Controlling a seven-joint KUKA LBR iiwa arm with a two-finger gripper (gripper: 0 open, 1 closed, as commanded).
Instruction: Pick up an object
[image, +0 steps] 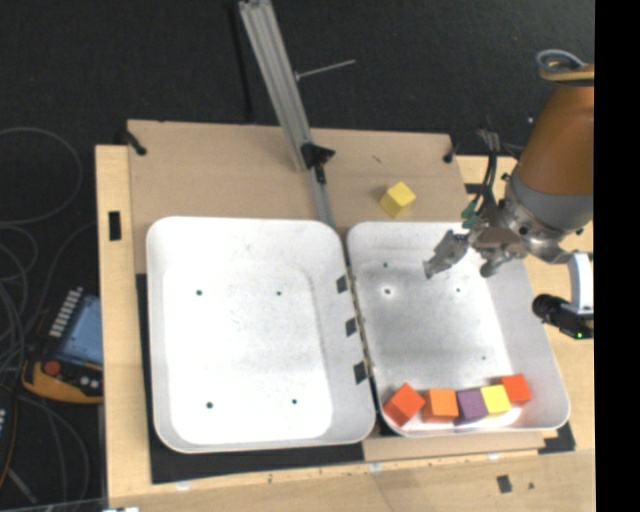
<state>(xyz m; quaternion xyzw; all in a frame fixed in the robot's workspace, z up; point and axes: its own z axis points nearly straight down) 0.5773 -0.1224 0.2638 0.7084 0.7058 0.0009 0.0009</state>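
Note:
Along the near wall of the right bin (520, 330) lies a row of small blocks: an orange-red block (405, 402), an orange block (441, 403), a purple block (470, 404), a yellow block (496, 400) and a red-orange block (516, 389). A yellow cube (397, 198) rests on the bench behind the bins. My gripper (466, 257) hangs over the far part of the right bin, well apart from the row of blocks, its two fingers spread open with nothing between them.
The left bin (245, 330) sits beside the right one. A slanted metal pole (285, 95) rises from the bench behind the bins. Cables and a handheld pendant (70, 345) lie on the floor at the left.

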